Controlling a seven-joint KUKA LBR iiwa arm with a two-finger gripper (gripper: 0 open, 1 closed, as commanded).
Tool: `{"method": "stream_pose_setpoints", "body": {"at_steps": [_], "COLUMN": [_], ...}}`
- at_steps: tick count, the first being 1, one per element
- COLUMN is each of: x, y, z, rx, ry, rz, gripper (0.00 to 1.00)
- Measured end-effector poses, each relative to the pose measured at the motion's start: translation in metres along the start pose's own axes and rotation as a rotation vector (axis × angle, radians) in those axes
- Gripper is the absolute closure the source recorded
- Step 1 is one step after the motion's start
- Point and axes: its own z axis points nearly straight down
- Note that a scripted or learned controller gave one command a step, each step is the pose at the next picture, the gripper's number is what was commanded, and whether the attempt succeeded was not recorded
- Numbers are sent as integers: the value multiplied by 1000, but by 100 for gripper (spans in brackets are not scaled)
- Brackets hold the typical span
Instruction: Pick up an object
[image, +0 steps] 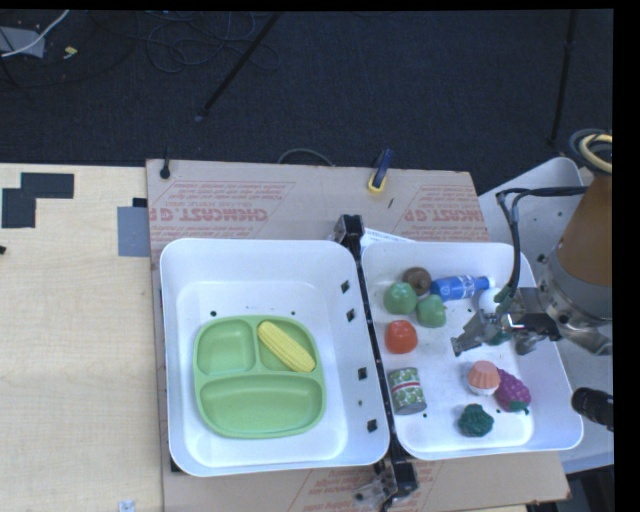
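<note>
1. Dark carpet with loose cables fills the background; nearer, a pale wooden bench (70, 330) carries a cardboard sheet (300, 205) and two shallow white bins side by side.
2. Over the right bin (545, 440) hangs the claw (478, 335), reaching in from the right. Its metal parts blur together, so I cannot tell how it stands or whether anything sits in it.
3. Behind the claw, the arm (590, 240) is cut off at the right edge, with its orange band partly in view.
4. Just below the claw lies a peach shell-shaped toy (484, 377), with a purple grape bunch (513, 391) touching it on the right.
5. Further below sits a dark green leafy toy (476, 421).
6. Left of the claw are a red-orange fruit (400, 337) and two green round fruits (401, 297).
7. Above-left lie a brown item (417, 279), hard to identify, and a blue bottle (460, 288).
8. Below-left stands a small can (406, 390).
9. Well to the left, the left bin (190, 270) holds a green divided plate (260, 405) with a yellow corn cob (287, 346) in one upper compartment.
</note>
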Motion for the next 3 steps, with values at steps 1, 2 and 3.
{"method": "stream_pose_setpoints", "body": {"at_steps": [1,2,3], "x": [0,-5,4], "y": [1,-2,4], "z": [-5,41,98], "rx": [-10,-6,-5], "ry": [-1,-1,0], "rz": [-2,-1,-2], "gripper": [0,0,0]}}
